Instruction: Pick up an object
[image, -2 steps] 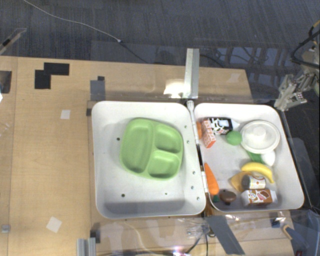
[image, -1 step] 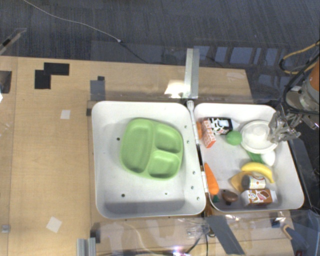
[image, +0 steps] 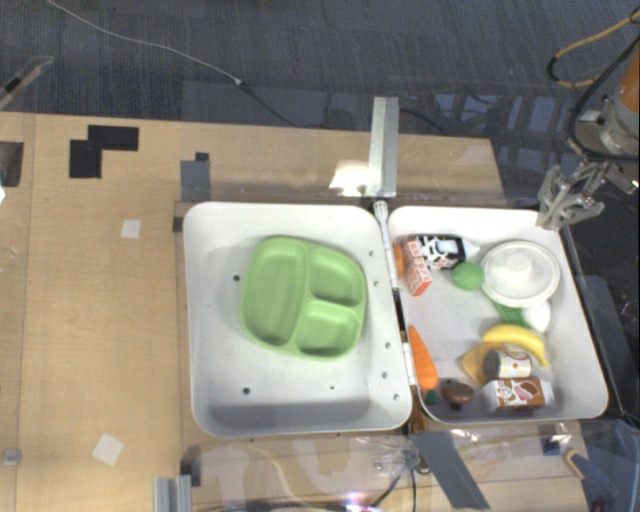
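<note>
End effector (image: 568, 203) fingers spread, holding nothing, above right bin (image: 590, 330) far corner.

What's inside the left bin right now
The left bin holds one thing: a green divided plate with three sections, lying flat near the middle. Its sections look bare. Whatever sits beneath the plate is covered and cannot be seen.
</note>
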